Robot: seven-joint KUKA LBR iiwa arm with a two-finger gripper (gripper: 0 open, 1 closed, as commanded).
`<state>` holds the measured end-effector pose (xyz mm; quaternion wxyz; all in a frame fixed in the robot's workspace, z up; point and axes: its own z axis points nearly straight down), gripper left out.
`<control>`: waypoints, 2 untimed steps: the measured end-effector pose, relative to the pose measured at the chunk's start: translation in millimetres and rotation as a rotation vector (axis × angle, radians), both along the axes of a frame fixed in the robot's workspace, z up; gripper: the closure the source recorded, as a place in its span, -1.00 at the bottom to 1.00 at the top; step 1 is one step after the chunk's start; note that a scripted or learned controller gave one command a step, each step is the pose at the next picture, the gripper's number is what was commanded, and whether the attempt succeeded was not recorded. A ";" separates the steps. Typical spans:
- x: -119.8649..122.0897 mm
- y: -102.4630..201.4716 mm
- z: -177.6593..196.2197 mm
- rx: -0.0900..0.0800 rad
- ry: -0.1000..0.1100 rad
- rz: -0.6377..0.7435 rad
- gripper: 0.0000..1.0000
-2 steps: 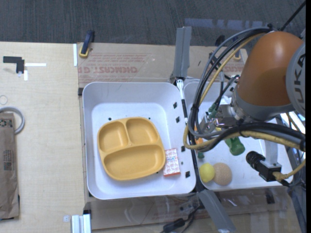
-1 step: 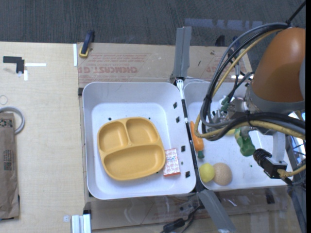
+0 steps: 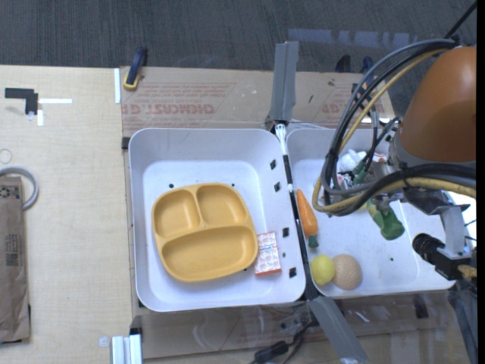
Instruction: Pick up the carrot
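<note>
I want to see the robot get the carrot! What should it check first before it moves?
1. Carrot in sight: ok, it lies in the right bin along the left wall.
2. Nothing on top of the carrot: ok.
3. Room around it: not ok, the wall is tight beside it and the lemon sits just below.
4. Arm above the right bin: ok.
5. Gripper ready: cannot tell, cables hide it.

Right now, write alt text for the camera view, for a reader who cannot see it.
A carrot lies in the right bin against its left wall, with a lemon and a tan egg-shaped object nearer the front. The grey and orange arm hangs over that bin's right side. The left bin holds a yellow divided plate and a small packet.
</note>
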<state>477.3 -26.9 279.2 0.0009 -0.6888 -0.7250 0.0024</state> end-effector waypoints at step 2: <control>0.7 -32.8 105.2 -0.002 -0.001 -0.285 -1.00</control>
